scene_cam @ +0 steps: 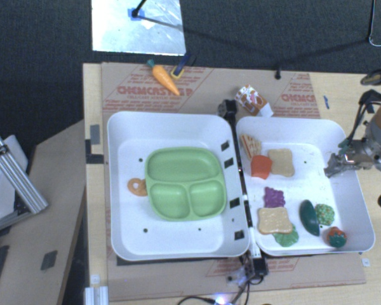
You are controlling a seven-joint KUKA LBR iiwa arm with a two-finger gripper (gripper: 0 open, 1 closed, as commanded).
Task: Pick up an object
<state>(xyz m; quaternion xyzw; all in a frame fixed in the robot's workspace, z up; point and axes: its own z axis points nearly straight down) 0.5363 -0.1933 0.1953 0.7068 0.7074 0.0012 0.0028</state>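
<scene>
Reaching in from the right, the grey arm brings its gripper [335, 166] over the right-hand rim of the right bin [352, 199], a shallow, glossy white plastic tray with rounded corners. The metal fingertips are small and blurred against the white wall, so whether they stand apart or together cannot be told; nothing shows between them.

Just to the left of the fingers lies a pale, square slice of toy bread [281, 162], touching an orange-red block [261, 167] on its far side. Beyond that block, toward the bin's upper left corner, sits a ridged tan waffle piece [249, 146]. Below and left of the fingers rests a knobbly purple bunch of grapes [274, 197], and under it a second toast slice [274, 220] lying partly over a green leafy piece [287, 237]. Nearer, below the fingers, a smooth dark green oval [309, 217] lies beside a bumpy green broccoli head [324, 214], with a round red and green fruit [335, 237] in the bin's lower right corner. All these look like moulded plastic play food, any of which could be picked.

Well to the left of the fingers, the left bin [124, 170] holds a matte light green divided plate [185, 183] with three compartments, and a small tan pretzel [137, 187] touching its left edge.

Above the bins, on the brown cardboard sheet [203, 88], lie a toy carrot [164, 79] and a small printed carton [253, 100].
</scene>
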